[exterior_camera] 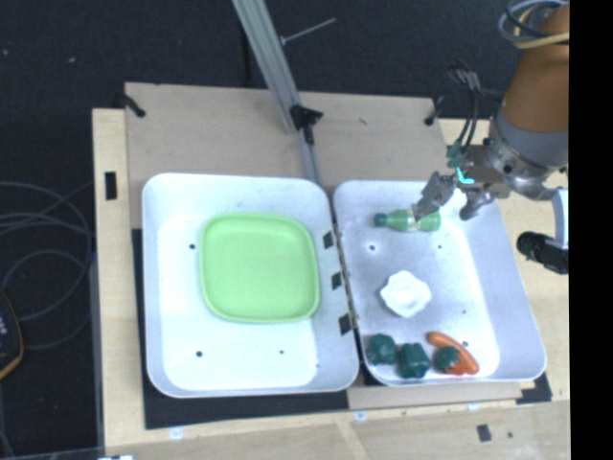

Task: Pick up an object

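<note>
Two-finger gripper [458, 197] at upper right of frame, fingers spread wide, nothing between them. One finger [433, 197] sits right at the small green plastic bottle [409, 221] lying on its side near the right white bin's [508, 286] far wall; contact unclear. Looks like it's lining up to straddle the bottle. Crumpled white lump [405, 293] mid-bin, two dark green blocks [399, 355] and orange carrot-like toy [452, 352] along the near edge, all well apart, not obstructing. Light green square plate [260, 267] in the left bin.

We see two bins side by side on the surface [115, 276]. In the left bin [163, 257] lies a plate [259, 266]. In the right bin [498, 295], a bottle [407, 221] lies at the back, a cup [405, 293] mid-bin, toys [421, 355] along the front.
</note>
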Available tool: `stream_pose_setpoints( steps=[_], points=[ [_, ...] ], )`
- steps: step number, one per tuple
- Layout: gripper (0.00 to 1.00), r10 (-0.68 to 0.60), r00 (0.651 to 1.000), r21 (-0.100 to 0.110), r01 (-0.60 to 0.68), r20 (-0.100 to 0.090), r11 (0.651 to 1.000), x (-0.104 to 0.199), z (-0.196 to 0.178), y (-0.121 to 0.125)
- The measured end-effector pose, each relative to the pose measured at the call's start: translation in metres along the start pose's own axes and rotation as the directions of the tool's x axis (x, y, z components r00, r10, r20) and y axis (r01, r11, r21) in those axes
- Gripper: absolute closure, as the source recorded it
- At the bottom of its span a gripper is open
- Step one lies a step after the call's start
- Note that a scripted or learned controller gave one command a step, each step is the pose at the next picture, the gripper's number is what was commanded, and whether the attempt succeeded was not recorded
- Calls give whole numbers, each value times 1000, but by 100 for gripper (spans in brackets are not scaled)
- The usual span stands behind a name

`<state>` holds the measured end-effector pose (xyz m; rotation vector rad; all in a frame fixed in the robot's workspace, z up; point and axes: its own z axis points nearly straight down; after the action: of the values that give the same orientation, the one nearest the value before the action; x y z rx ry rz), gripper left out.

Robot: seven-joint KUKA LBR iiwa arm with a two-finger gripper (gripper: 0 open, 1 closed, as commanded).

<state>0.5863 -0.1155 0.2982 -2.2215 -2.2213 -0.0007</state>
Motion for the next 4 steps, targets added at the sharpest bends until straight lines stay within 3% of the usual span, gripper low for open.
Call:
stream_pose_setpoints(
  steps=[1, 2, 4],
  points=[
    [0, 0, 1000, 0, 0, 0, 1000, 0, 0, 0],
    [0, 1, 1000, 4, -1, 1, 1000, -4, 53, -10],
    [0, 1, 1000, 3, -1, 1, 1000, -18, 152, -4]
  ],
)
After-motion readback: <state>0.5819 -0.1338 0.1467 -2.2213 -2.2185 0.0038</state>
